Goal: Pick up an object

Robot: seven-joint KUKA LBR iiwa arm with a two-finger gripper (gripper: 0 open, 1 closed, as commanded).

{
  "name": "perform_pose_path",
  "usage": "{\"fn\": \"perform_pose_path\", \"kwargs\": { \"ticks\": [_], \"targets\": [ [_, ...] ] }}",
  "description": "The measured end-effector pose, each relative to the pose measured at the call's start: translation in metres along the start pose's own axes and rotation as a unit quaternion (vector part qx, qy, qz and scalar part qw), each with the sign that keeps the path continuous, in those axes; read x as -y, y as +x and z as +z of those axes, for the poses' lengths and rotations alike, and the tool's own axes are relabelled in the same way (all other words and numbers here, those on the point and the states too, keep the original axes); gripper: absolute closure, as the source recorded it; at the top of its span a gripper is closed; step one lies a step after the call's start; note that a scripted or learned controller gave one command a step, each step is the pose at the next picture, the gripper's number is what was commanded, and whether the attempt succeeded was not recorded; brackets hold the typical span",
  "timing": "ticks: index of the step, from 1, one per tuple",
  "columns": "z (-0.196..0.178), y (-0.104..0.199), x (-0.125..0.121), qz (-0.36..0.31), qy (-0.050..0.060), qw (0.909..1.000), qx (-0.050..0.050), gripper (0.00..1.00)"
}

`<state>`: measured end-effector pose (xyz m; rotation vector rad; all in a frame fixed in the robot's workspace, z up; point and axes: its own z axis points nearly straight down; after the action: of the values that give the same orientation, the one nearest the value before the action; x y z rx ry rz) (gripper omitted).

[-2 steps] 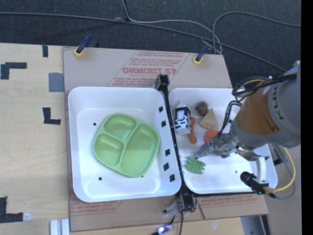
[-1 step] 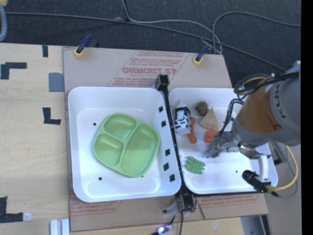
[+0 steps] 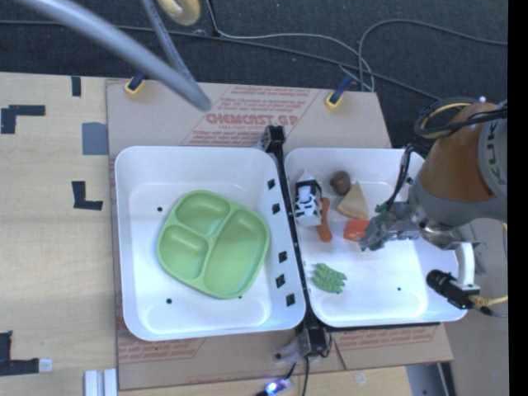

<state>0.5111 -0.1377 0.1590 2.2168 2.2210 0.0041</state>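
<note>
Both bins (image 3: 136,221) are white. The left one holds a light green tray (image 3: 214,243). In the right one lie a black-and-white patched toy (image 3: 308,202), a brown lump (image 3: 340,180), a tan wedge (image 3: 355,201), an orange stick (image 3: 325,221), a red piece (image 3: 354,230) and a dark green sprig (image 3: 329,278). The arm (image 3: 459,180) is grey with an orange band. The cardboard (image 3: 247,110) under the bins is tan with red lettering.
</note>
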Motion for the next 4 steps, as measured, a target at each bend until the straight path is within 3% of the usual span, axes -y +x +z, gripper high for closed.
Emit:
{"fn": "perform_pose_path", "kwargs": {
  "ticks": [1, 4],
  "targets": [
    [-0.05, 0.0, -0.001, 0.0, 0.0, 1.0, 0.0, 1.0],
    [-0.068, 0.139, -0.07, -0.002, 0.002, 1.0, -0.001, 1.0]
  ]
}}
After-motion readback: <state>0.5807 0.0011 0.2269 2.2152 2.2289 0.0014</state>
